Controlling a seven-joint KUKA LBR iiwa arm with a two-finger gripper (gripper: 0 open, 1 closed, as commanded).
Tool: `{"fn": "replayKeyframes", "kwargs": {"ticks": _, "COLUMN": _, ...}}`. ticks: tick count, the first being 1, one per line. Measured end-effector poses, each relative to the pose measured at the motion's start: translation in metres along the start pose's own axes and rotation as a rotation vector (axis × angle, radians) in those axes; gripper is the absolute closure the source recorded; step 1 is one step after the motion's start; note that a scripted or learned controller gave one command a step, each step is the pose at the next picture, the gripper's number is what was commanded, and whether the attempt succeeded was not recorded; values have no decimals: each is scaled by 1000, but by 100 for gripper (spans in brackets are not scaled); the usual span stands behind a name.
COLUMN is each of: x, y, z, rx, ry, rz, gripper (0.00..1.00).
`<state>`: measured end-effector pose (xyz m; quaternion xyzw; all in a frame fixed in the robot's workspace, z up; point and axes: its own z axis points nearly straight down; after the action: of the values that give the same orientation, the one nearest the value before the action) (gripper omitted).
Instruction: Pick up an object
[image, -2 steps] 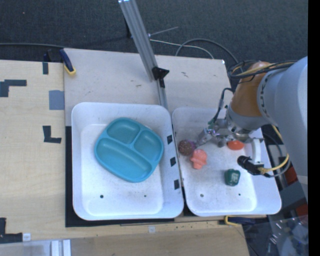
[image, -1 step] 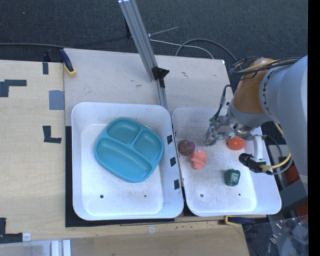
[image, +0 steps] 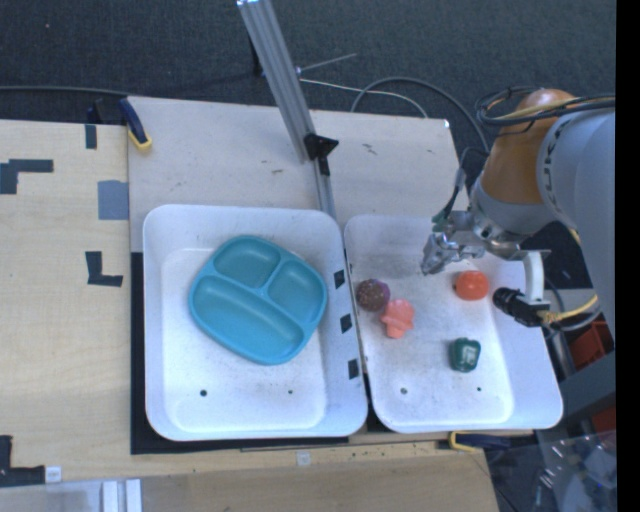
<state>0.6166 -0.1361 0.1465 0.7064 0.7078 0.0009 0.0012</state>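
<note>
Tool (image: 437, 262) nr orange object (image: 471, 286)

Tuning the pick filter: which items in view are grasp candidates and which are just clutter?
Candidates, in the right bin:
orange ball, beside the gripper
pink toy
dark purple ball
green object

Clutter:
teal divided plate in the left bin
metal pole
yellow-and-blue clamp

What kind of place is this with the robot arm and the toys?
Probably a robot lab or test bench. A grey robot arm reaches over two white bins, one with a blue divided plate, the other with small toy items like an orange ball. Cables and tape marks surround them.
</note>
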Motion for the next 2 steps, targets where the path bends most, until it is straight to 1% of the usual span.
{"fn": "replayKeyframes", "kwargs": {"ticks": 1, "x": 1, "y": 6, "z": -44, "rx": 0, "ry": 0, "rz": 0, "gripper": 100}}
{"fn": "replayKeyframes", "kwargs": {"ticks": 2, "x": 2, "y": 7, "z": -81, "rx": 0, "ry": 0, "rz": 0, "gripper": 100}}
